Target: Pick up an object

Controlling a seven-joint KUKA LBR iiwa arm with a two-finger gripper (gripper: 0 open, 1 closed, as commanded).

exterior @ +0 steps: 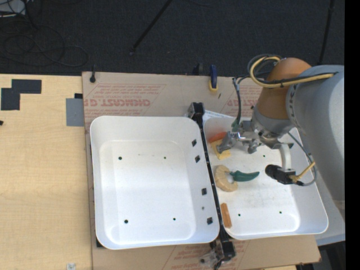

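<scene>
Two shallow white plastic bins sit side by side on a cardboard-covered bench (140,97). Left bin (146,179). Right bin (281,212) contents: tan rounded foam piece (225,179); dark green curved plastic object (245,176), touching the tan piece; small orange stick (225,214) by the divider; orange-yellow item (216,142), partly hidden. Metal two-finger gripper (228,145) hangs low over the right bin's upper left; whether it is apart or together cannot be told.

The end effector (239,141) hid part of the orange object (216,139) at the right bin's (281,221) upper left; its fingers were too small to read.
</scene>
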